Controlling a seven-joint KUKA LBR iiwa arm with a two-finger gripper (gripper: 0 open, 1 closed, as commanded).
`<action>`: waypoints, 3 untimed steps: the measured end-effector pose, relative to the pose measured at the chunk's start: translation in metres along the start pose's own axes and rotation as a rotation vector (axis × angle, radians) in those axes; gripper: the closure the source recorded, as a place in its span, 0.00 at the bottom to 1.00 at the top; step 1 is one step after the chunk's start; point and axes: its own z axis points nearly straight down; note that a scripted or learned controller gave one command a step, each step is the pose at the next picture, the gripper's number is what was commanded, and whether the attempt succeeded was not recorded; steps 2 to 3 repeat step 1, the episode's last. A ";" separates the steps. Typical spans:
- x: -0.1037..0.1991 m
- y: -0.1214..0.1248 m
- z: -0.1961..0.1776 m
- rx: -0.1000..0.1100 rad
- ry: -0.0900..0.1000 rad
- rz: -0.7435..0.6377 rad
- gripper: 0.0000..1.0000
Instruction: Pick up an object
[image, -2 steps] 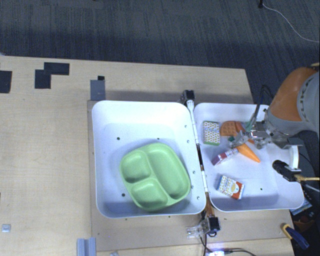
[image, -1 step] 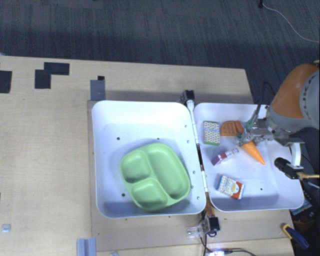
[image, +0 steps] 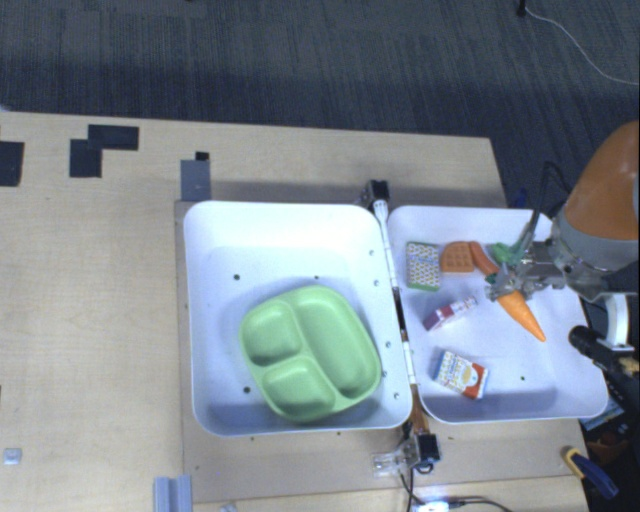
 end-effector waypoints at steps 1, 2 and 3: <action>0.029 -0.065 -0.037 0.000 0.000 0.002 1.00; 0.029 -0.065 -0.037 0.000 0.000 0.002 1.00; 0.029 -0.065 -0.037 0.000 0.000 0.002 1.00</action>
